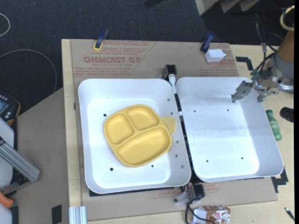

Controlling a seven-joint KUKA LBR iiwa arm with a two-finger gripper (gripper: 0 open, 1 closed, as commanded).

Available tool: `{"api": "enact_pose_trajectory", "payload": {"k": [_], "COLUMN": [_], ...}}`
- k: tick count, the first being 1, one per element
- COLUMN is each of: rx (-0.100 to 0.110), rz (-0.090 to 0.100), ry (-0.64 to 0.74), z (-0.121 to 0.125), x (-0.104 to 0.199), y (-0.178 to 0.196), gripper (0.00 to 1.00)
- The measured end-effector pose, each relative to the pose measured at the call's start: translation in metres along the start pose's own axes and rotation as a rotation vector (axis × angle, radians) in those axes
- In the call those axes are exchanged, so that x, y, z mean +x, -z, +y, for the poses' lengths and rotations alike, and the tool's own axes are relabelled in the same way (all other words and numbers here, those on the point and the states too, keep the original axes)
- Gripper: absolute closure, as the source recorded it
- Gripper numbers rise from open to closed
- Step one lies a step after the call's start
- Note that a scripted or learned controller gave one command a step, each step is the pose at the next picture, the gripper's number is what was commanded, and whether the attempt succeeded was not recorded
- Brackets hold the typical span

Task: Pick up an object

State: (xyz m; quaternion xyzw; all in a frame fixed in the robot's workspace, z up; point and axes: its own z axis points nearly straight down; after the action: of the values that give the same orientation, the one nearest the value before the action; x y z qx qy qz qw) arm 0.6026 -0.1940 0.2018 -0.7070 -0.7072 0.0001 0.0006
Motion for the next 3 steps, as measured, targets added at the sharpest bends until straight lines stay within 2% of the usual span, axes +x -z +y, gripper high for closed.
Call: {"api": "enact_pose_trajectory", "payload": {"k": [1, 2, 3], "rx": [0.001, -0.013, -0.006], "rz": [0.004, 0.002, -0.002], "ry": [0.008, 0.008, 0.001], "z": [-0.075, -0.121, -0.119], "x": [0.097, 0.154, 0.15], "y": [0.061, 0.16, 0.164], "gripper": [0.0, 0.0, 1.0]}}
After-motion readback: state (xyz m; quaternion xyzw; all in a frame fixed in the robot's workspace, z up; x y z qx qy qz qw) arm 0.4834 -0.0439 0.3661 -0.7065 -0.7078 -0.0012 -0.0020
